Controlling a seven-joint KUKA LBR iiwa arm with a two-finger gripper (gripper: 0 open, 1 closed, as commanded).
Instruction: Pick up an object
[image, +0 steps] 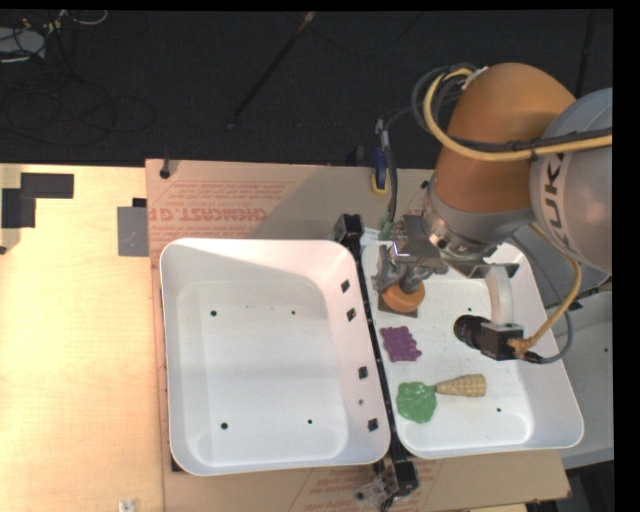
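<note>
One arm's jaws (402, 272) over orange object (404, 296) in right bin (560, 420); grip state unclear

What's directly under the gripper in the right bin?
An orange object sits under the gripper, in the right bin. The gripper covers its top, so its full shape stays hidden.

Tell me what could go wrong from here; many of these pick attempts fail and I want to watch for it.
The tool sits over the orange object close to the right bin's left wall, so it may clip the wall or push the object against it. The object looks low and rounded, so it could slip out on lifting. The purple piece lies just in front and might get nudged.
</note>
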